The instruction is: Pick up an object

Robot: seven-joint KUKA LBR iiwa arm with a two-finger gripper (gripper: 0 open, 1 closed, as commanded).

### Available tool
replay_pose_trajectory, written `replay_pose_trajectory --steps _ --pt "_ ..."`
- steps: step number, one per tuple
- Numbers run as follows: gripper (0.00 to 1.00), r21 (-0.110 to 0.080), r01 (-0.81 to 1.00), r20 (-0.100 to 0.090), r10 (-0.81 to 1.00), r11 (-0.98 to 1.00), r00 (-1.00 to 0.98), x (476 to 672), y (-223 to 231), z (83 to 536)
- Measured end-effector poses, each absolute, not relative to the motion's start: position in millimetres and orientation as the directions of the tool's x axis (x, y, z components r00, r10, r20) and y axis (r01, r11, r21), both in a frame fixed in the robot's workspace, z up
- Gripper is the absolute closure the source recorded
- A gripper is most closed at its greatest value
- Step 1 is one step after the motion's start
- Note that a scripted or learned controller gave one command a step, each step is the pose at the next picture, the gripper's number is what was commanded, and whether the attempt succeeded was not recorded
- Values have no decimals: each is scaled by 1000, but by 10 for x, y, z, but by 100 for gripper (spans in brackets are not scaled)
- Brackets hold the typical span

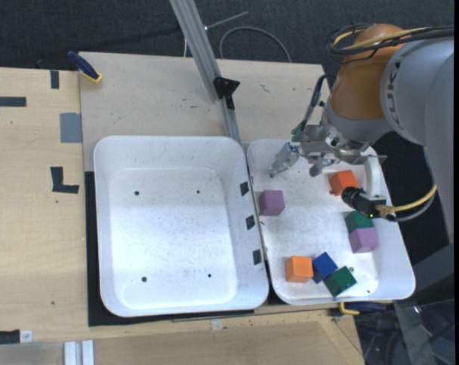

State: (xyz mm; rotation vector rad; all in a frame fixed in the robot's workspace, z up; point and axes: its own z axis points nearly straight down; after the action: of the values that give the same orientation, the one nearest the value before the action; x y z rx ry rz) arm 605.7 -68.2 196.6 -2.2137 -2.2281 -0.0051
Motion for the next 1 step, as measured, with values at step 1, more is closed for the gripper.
replay_pose_trajectory --steps 1 --pt "0 5 1000 -2 1000 -2 2 5292 -986 2798"
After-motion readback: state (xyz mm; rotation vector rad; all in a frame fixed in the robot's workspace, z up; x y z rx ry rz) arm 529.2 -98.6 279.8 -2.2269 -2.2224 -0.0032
